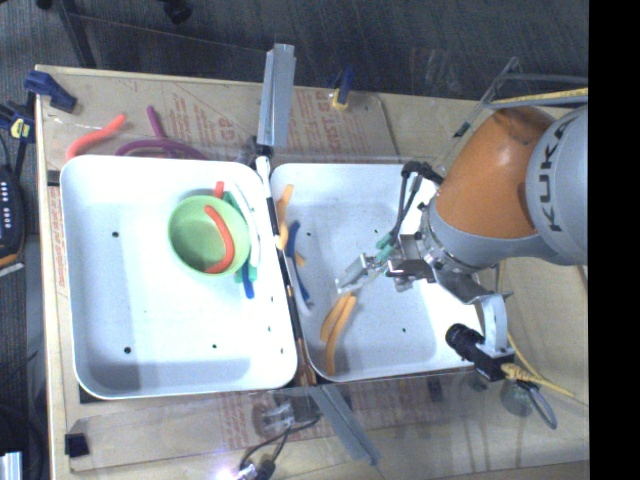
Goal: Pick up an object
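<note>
on grey arm [560, 183]: "kuk" lettering

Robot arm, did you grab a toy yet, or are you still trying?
Not yet. Done: the arm has reached into the right bin, with its gripper low over the floor. In hand: nothing visible between the fingers. Left: closing on something, perhaps the orange piece just below it, and lifting. The green bowl sits in the left bin.
</note>
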Available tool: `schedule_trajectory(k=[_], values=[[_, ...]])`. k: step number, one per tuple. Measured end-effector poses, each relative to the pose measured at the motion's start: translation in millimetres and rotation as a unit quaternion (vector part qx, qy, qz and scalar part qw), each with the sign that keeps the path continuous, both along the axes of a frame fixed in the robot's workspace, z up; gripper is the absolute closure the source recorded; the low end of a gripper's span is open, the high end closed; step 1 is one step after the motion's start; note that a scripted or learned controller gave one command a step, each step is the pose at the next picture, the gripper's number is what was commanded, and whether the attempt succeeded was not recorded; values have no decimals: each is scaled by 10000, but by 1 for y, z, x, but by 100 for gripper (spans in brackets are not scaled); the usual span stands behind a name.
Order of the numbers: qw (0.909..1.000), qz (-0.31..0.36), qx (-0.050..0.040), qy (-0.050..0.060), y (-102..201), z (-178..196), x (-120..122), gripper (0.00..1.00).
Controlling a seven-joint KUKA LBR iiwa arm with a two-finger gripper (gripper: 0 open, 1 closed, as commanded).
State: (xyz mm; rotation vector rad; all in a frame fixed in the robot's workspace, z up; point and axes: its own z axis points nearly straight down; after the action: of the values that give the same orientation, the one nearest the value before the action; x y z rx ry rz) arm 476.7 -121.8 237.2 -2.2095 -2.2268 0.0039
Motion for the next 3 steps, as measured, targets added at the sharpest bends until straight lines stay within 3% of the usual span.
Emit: schedule_trajectory(k=[1, 2, 3], values=[[10000, 17, -29, -55, -2, -133, 12, 0], [10000, 50, -21, -32, -1, -125, 11, 100], [10000, 50, -23, -34, -1, -125, 11, 0]])
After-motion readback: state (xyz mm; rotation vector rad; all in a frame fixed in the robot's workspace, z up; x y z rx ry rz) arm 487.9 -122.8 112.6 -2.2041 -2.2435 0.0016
